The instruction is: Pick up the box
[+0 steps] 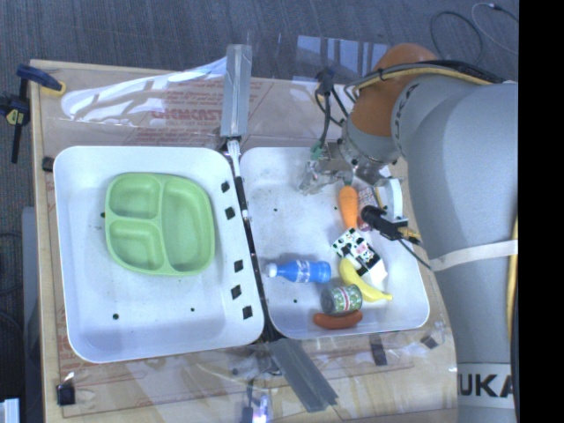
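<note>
We count two white bins: the left bin (79, 315) bears one green divided plate (160, 223), and the right bin (282, 210) holds six things, one each: carrot (349, 206), black-and-white patterned box (357, 248), banana (363, 285), blue bottle (300, 271), can (342, 300) and sausage (337, 320). The box lies toward that bin's right side, between carrot and banana. The gripper (324, 173) sits over the bin's far edge, apart from the box (we cannot tell how far open it is).

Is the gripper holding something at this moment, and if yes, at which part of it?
It cannot be told. The gripper sits low at the back of the right bin, away from the box, and nothing shows plainly in it.
</note>
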Robot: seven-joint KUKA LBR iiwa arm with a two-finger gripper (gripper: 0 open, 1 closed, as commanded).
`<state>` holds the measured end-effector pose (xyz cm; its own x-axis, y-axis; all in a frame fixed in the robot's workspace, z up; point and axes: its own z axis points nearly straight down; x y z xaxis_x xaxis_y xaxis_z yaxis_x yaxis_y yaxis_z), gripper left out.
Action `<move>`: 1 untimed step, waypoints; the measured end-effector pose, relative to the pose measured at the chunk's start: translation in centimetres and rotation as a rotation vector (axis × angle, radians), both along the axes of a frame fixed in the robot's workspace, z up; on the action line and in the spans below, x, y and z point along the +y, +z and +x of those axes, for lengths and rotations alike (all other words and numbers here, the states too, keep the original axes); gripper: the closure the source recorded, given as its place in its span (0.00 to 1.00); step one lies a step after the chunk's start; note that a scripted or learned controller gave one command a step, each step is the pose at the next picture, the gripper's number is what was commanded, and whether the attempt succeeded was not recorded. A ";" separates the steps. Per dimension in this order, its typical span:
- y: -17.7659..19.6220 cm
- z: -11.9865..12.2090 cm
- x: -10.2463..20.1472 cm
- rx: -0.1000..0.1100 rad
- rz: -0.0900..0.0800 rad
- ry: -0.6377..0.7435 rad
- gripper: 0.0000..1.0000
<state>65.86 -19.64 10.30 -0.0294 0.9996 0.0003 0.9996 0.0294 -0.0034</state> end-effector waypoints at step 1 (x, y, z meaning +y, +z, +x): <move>0.0 0.0 0.1 0.001 0.000 0.001 0.00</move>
